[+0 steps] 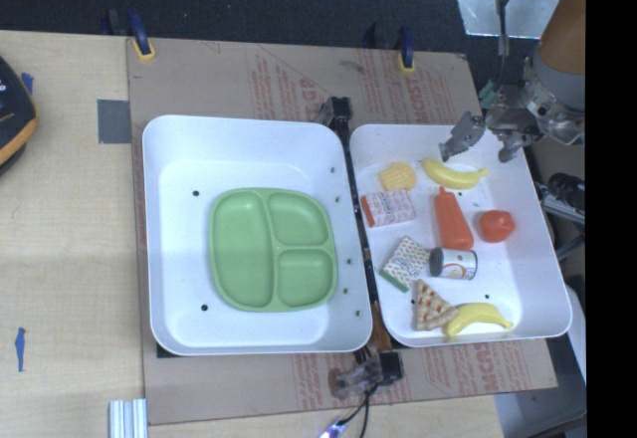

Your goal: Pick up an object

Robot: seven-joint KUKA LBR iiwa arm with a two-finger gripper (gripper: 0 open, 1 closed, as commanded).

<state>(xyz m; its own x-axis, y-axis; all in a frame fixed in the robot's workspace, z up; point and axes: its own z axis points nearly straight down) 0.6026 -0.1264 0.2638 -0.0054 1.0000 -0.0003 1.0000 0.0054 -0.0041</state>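
Observation:
My gripper (488, 139) hangs over the far right part of the right bin (545, 257), its two fingers spread open with nothing between them. Just below it lies a yellow banana (453, 174). Further down the bin are an orange bottle (451, 218), a red tomato (496, 224), a yellow waffle-like piece (397, 175), a pink wrapped pack (387, 209), a green-and-white packet (405, 261), a small can (453, 264), a pizza slice (430, 305) and a second banana (478, 319).
The left bin (169, 227) holds a green divided plate (271, 248). Blue clamps (139, 33) pin the cardboard sheet at the far edge. A black and yellow device (12, 112) lies at the far left of the bench.

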